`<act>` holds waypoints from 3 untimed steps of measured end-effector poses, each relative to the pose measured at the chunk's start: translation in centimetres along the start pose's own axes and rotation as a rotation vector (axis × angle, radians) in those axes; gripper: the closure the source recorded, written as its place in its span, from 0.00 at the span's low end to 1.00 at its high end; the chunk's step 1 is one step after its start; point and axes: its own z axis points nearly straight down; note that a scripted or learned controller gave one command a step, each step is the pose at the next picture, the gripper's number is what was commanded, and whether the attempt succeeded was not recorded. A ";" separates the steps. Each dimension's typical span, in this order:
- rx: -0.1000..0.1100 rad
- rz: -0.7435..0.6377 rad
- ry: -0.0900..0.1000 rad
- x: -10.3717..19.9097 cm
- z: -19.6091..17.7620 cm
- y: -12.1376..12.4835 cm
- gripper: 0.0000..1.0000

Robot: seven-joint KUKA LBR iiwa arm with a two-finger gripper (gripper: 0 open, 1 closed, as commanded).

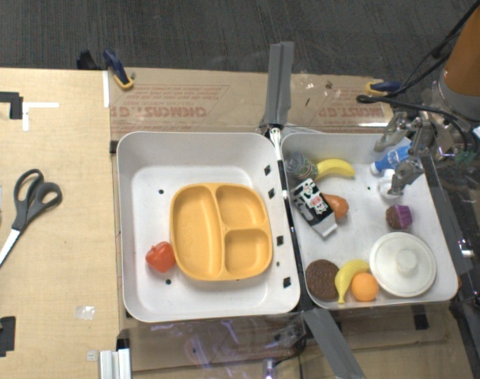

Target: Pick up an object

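Over the right bin's far right corner: the gripper point(403, 158) hangs on the grey arm, orange band above it, metal fingers pointing down toward the bin floor; whether they are spread or closed I cannot tell, and nothing is seen between them.
Right bin point(441, 219): the crowded one, so likely the source for the pick.
Blue object point(388, 158): just beside the gripper at the far right, partly hidden by it; probably the nearest candidate.
Purple object point(398, 216): small, by the right wall, near side of the gripper.
White lidded bowl point(403, 264): near right corner, upright.
Orange point(365, 287): touching a banana point(346, 275) at the near edge, beside a dark brown disc point(322, 279).
Second banana point(335, 167): far part, next to a clear glass object point(299, 166) by the left wall.
Black-and-white package point(313, 205): mid-bin, tilted, touching a small orange-red item point(338, 206).
Left bin point(137, 235): holds a yellow divided plate point(221, 231) in the middle and a red fruit-shaped toy point(159, 257) touching the plate's near left edge.
Bench left edge: scissors point(23, 208) lie apart from both bins.
Step, as I judge: lowering for a grasp, no object lifted yet.
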 end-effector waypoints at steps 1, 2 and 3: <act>0.000 -0.006 -0.001 -1.2 14.1 4.7 0.00; -0.001 0.095 0.002 -0.3 14.6 5.6 0.00; 0.000 0.245 -0.002 -1.2 14.5 5.8 0.00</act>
